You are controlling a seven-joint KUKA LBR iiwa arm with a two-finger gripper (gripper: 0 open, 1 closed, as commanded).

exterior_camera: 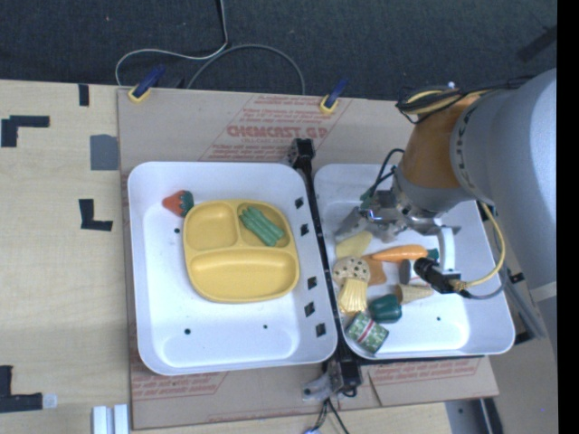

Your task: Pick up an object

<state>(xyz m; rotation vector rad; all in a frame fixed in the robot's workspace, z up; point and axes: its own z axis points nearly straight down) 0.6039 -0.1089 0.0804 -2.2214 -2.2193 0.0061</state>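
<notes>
Arm (pixel 488 143) reaches from 3 o'clock over right bin (pixel 484 328). Pincer (pixel 391 213) low at toy pile – fingers hidden, state impossible to tell. Carrot (pixel 398 253) just at 5 o'clock of pincer, can (pixel 366 331) at 6 o'clock. Left bin (pixel 158 333) – yellow plate (pixel 237 274) with green pod (pixel 264 225).

Cardboard sheet (pixel 262 129) under both bins, clipped at its far edge by a yellow clamp (pixel 142 89) and a blue clamp (pixel 334 93). Thin cable (pixel 220 25) loops over dark carpet (pixel 362 25) beyond. Black tape marks (pixel 90 215) on the wooden benchtop (pixel 54 315), left.
</notes>
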